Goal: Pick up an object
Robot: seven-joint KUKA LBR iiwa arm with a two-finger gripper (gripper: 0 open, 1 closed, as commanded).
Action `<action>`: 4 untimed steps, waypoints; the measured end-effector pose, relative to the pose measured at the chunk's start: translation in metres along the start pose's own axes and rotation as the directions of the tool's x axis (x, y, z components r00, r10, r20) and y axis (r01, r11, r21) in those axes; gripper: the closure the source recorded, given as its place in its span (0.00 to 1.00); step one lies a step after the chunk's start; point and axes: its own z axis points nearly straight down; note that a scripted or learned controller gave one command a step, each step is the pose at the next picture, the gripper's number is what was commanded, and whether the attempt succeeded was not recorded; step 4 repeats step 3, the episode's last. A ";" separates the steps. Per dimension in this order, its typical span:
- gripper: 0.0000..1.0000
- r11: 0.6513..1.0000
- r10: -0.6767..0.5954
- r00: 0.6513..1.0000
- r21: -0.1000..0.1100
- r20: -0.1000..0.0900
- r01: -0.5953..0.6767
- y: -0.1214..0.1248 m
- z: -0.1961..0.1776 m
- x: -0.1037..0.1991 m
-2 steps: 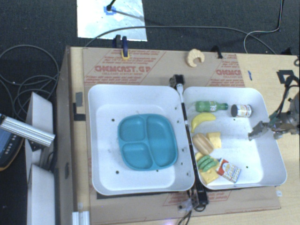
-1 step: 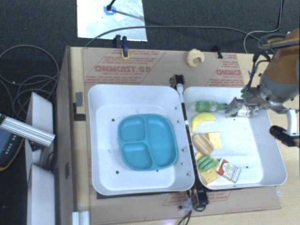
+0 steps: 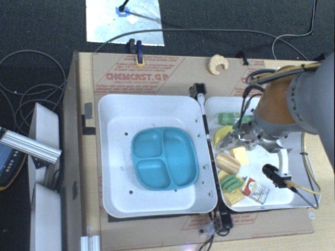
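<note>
Cardboard-topped counter [image 3: 157, 77]: in the right bin [image 3: 293, 200], the end effector [image 3: 242, 138] hovers over crowded toy food [image 3: 228, 162]; its grip state I cannot tell. Neighbours may deflect it, spoiling the grasp.

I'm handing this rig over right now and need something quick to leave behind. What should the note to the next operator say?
Claw: low in the right bin, among the toy food; whether open or shut cannot be told, and nothing seen held.
Things: yellow block, bread-like roll, green pieces, small red and white packet, all lying in the right bin. Blue divided plate sits in the left bin.
Done: arm is over the objects.
Left: grasp one and lift it.
</note>
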 end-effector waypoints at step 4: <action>1.00 1.000 0.001 1.000 -0.003 0.001 -0.001 0.032 -0.102 0.027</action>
